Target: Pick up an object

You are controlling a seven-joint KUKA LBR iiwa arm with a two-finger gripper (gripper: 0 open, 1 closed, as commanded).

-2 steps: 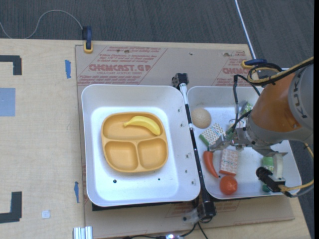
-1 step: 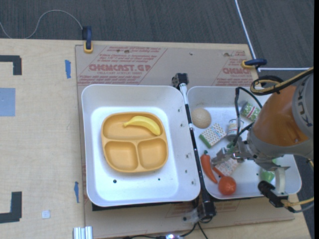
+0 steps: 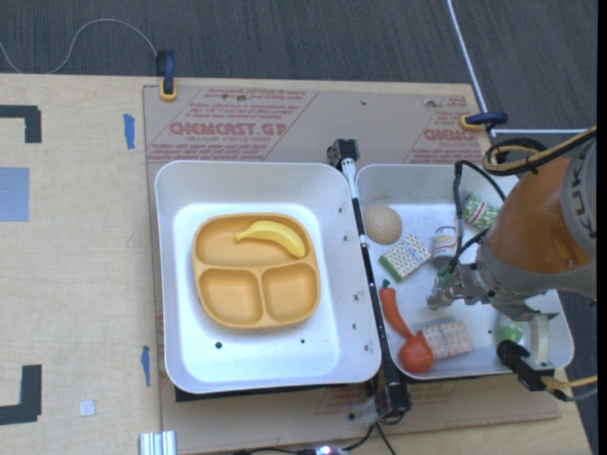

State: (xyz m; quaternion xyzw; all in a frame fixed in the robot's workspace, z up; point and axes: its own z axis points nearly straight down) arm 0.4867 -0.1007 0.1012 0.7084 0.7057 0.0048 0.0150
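The fingers of the gripper (image 3: 448, 290) sit low in the right bin (image 3: 410, 172), under the arm's orange wrist, and I cannot tell whether they are apart or together; nothing shows clamped there. The step in hand looks like the reach, with the pick not yet made. Several candidates lie nearby: a small jar (image 3: 443, 243) just above the gripper, a checkered packet (image 3: 406, 256) to its left, a pale round ball (image 3: 383, 224) further up, a red pepper (image 3: 392, 311) along the bin's left wall, a red tomato (image 3: 415, 353) touching a pinkish block (image 3: 448, 338) below, and a green packet (image 3: 479, 211) near the top right. The next move probably calls for settling over one item alone; the jar and the packet lie close together, so a slanted descent could nudge one aside instead of gripping it. The left bin (image 3: 180, 349) holds an orange divided plate (image 3: 256, 292) with a banana (image 3: 273, 237) in its upper compartment, well apart from the arm. Both bins rest on a cardboard sheet (image 3: 237, 126) with red print, clamped at its far corners to a pale wooden tabletop (image 3: 76, 254) marked with blue tape and black brackets. Beyond lies dark grey carpet (image 3: 303, 17), crossed by a thin white cable.
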